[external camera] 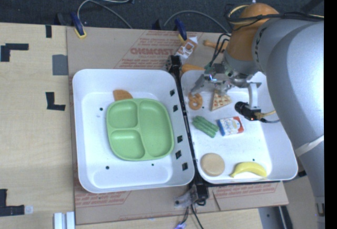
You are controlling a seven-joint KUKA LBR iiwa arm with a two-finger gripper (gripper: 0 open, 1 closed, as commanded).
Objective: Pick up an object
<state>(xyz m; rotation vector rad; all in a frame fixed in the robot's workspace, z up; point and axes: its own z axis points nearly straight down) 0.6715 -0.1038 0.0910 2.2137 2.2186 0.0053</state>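
bench: we see a wooden bench with a cardboard sheet under two shallow white bins set side by side.
left bin: we find a green divided plate lying flat in the left bin, with a small orange piece touching its upper left rim.
right bin: we count a pretzel, a pizza slice, a green pod, a small blue and white carton, a round tan cookie and a banana in the right bin.
arm: we see the grey arm reaching in from the right, its orange band above the wrist.
hand: we place the hand low over the far end of the right bin, just above the pretzel and pizza slice; we cannot tell whether it is apart or together.
spacing: we note the pretzel and pizza slice sit just beside each other, the banana and cookie near the bin's front edge, well apart from the hand.
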